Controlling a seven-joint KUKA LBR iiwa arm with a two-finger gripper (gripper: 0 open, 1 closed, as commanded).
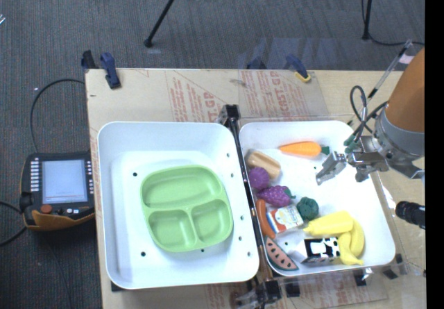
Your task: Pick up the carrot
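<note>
Carrot [300, 150] lies just left of the open tool [345, 167].

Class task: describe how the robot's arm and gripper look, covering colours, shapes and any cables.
The arm is a thick rounded column with an orange band above a grey wrist ring. The gripper is bare grey metal with angular fingers. Thin dark cables loop beside the wrist.

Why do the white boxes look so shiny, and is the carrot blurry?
In the camera view, bright overhead light washes out the white bins, so their walls show little detail; the carrot is fairly sharp and casts a faint shadow; the gripper looks slightly soft, and the small toys near the banana are too fuzzy to make out fully.
</note>
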